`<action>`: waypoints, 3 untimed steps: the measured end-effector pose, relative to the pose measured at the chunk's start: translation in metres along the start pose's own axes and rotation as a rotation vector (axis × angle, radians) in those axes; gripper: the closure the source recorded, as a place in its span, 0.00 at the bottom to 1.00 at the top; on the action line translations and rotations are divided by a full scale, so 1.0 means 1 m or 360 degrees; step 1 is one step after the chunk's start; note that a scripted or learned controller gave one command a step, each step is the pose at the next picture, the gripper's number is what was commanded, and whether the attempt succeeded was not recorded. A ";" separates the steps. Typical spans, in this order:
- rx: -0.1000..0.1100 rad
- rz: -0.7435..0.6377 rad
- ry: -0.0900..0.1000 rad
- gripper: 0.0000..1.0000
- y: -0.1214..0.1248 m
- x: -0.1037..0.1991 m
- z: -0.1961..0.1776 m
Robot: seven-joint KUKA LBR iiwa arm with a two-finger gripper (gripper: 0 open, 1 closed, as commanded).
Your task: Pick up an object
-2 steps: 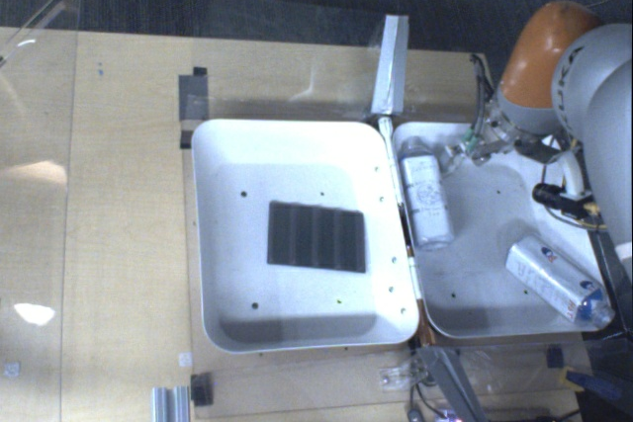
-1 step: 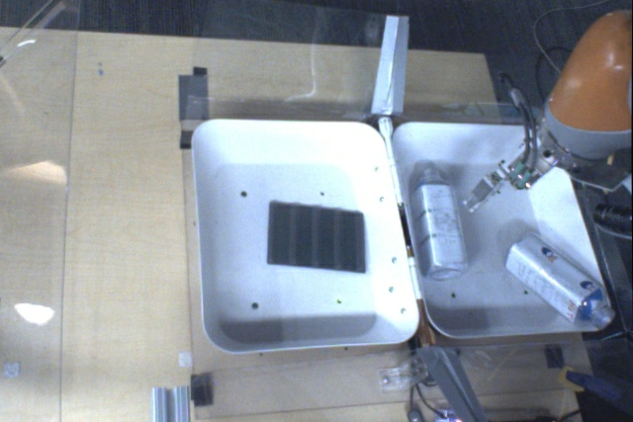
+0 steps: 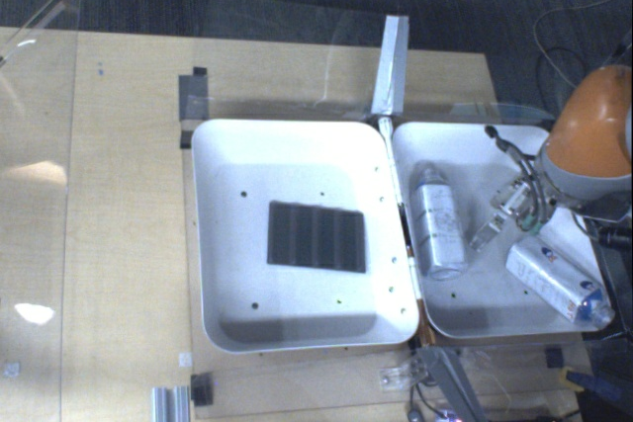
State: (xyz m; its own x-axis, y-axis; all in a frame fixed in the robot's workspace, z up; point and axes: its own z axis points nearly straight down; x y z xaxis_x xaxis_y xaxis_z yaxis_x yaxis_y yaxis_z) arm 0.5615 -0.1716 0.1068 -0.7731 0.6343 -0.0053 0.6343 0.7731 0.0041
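In the right bin [image 3: 465, 145], a silver can [image 3: 436, 224] lies on its side near the left wall. A clear plastic bottle [image 3: 550, 282] with a blue cap lies near the front right corner. My gripper [image 3: 501, 215] hangs over the bin floor between the two, just right of the can and above the bottle's near end. Nothing shows in its grasp. The orange band and grey wrist [image 3: 591, 138] cover the bin's right side.
The left bin [image 3: 227, 173] holds a dark ribbed rectangular pad [image 3: 316, 237] lying flat in its middle. A metal strip [image 3: 390, 64] stands behind the seam between the bins. Cables lie off the front right corner.
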 end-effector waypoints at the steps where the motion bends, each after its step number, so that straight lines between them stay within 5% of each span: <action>1: 0.0004 -0.0055 -0.0020 0.00 0.050 -0.010 0.015; 2: 0.0015 0.0374 -0.0051 0.00 0.070 -0.017 0.013; 3: 0.0041 0.0270 -0.0026 0.00 0.095 -0.047 0.014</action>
State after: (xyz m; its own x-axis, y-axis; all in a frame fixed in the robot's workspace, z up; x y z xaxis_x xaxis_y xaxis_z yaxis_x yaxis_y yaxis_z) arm 0.6580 -0.1274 0.0936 -0.6549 0.7554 -0.0231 0.7557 0.6546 -0.0192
